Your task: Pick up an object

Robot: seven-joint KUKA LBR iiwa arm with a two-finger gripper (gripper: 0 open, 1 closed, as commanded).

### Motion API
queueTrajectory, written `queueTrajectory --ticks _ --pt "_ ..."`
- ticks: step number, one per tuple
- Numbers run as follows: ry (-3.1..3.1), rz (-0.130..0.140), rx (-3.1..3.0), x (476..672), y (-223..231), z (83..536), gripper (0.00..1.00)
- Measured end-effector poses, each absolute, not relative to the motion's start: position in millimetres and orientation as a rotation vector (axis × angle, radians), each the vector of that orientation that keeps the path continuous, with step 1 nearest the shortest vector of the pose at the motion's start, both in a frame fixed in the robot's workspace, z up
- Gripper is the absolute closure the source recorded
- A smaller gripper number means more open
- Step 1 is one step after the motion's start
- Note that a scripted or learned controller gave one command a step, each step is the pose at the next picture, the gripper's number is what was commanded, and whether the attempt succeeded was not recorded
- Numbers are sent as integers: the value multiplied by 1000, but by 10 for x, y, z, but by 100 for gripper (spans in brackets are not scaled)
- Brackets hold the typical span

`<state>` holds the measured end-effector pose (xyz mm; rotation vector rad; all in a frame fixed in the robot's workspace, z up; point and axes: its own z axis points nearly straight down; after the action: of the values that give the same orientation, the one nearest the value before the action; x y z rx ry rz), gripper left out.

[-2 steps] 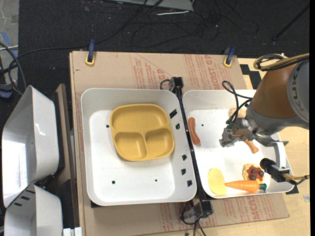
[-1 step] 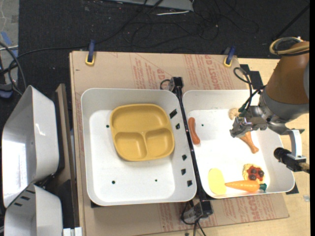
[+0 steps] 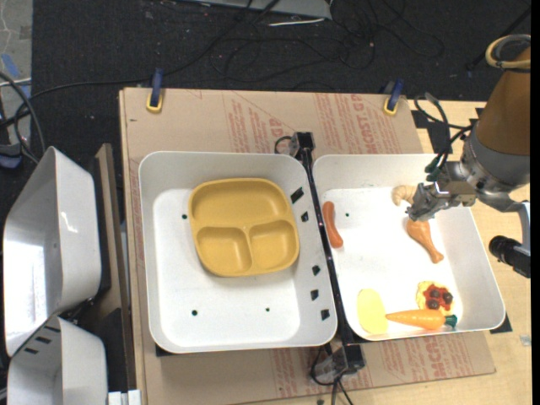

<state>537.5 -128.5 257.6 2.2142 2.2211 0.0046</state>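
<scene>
The arm is reaching in from the right with its orange band raised and wrist angled down-left, putting the claw (image 3: 424, 206) low over the right bin (image 3: 483, 287), right at the pale top end of the drumstick (image 3: 424, 236); can't tell if the claw is clenched or released. The sausage (image 3: 333, 224) is lying well to the claw's left, the carrot (image 3: 418, 317) and yellow slice (image 3: 370, 310) sitting well below it, and the yellow plate (image 3: 245, 226) sitting far left in the other bin (image 3: 164, 251).
</scene>
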Motion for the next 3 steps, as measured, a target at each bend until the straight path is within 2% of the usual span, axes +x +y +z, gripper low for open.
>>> queueTrajectory --ticks 1,2,3 --pt "2231 0 2214 5323 -758 2414 100" --pt "2231 0 2214 5359 -263 2337 100" --pt "2232 0 2213 5238 354 2373 100"
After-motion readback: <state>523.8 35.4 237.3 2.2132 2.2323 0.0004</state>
